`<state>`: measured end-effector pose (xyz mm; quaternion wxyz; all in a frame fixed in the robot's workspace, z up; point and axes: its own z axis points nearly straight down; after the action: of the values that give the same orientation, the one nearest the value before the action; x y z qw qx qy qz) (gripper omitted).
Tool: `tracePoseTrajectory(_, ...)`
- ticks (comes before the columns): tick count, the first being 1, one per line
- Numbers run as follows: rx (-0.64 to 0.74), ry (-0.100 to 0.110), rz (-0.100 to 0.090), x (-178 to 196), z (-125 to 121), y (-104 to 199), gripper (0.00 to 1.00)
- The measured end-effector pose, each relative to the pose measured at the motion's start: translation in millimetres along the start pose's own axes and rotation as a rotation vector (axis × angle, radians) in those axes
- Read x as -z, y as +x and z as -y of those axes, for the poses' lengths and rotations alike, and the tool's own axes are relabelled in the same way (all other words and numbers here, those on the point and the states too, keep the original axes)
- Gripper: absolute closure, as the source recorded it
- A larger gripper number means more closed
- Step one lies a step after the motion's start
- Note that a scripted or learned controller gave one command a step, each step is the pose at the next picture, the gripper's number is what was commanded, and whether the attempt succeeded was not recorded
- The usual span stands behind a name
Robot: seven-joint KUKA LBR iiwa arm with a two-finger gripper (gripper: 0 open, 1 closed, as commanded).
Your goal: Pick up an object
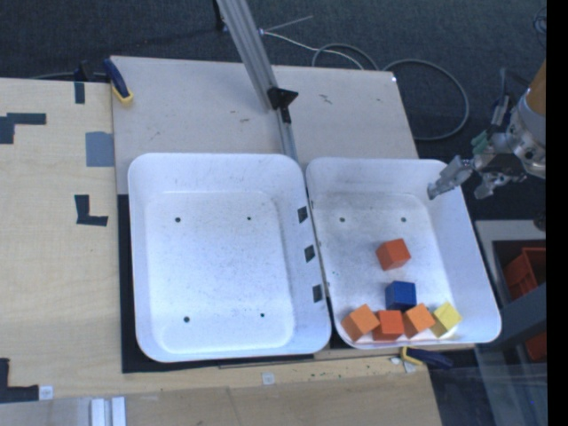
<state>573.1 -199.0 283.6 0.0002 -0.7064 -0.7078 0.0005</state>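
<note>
Hand [454, 177] at right edge of frame, over upper right rim of right bin [461, 238]; finger state: cannot tell; holds nothing visible; 6 cubes lower right in bin, lone orange cube [392, 254] likely easiest.

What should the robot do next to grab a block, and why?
Probably move the gripper inward and down toward the lone orange cube. The gripper hangs over the far right rim of the right white bin, holding nothing, and that cube sits apart from the blue cube and the crowded row along the near wall.
</note>
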Motion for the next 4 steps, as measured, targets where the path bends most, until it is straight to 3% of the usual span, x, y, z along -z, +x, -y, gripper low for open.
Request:
tracePoseTrajectory(1,0.001,0.007,-0.001,-180.5,-37.3,-1.5,0.0)
tracePoseTrajectory(2,0.0,0.004,-0.002,-193.0,-7.7,25.9,0.0)
tracePoseTrajectory(3,-0.001,0.001,-0.001,-192.1,6.1,44.7,0.0)
tracePoseTrajectory(4,0.0,0.003,-0.002,-182.9,6.4,45.2,1.0)
